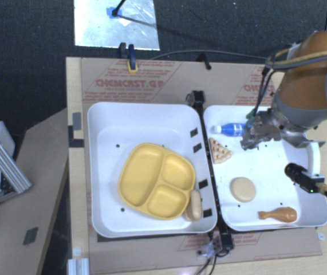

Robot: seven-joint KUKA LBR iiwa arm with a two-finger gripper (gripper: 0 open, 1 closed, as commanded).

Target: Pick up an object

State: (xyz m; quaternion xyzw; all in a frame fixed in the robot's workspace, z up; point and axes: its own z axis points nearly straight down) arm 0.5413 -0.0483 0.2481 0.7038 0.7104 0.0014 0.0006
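Nearest lies a toy drumstick (277, 214); the pincer (253, 139), its state impossible to tell, hangs beside the small water bottle (230, 129) in the right bin (318, 211). That round bottle may roll away.

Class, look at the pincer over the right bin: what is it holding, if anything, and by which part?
It cannot be told. The pincer hangs beside the water bottle in the right bin, but no object shows in its grip.
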